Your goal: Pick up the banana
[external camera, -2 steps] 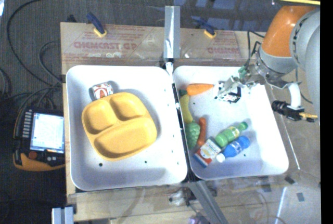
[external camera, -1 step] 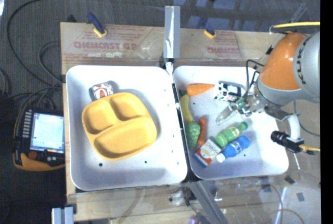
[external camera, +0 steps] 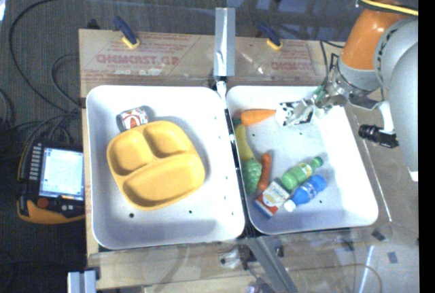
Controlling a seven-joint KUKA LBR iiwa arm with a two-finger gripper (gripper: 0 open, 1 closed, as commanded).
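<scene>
The banana [external camera: 242, 140] lies along the left wall of the right bin [external camera: 353, 169], yellow and partly tucked under the bin's edge. My gripper [external camera: 296, 114] hovers in the upper part of the right bin, to the right of the banana and just right of an orange carrot [external camera: 258, 117]. Nothing shows between its fingers, and the banana is well apart from it.
The right bin also holds a green pepper-like item [external camera: 252, 174], a small orange-red piece [external camera: 265, 164], a green bottle [external camera: 300, 173], a blue bottle [external camera: 307, 191] and a small carton [external camera: 271, 198]. The left bin [external camera: 102, 217] holds a yellow divided plate [external camera: 156, 164] and a can [external camera: 132, 118].
</scene>
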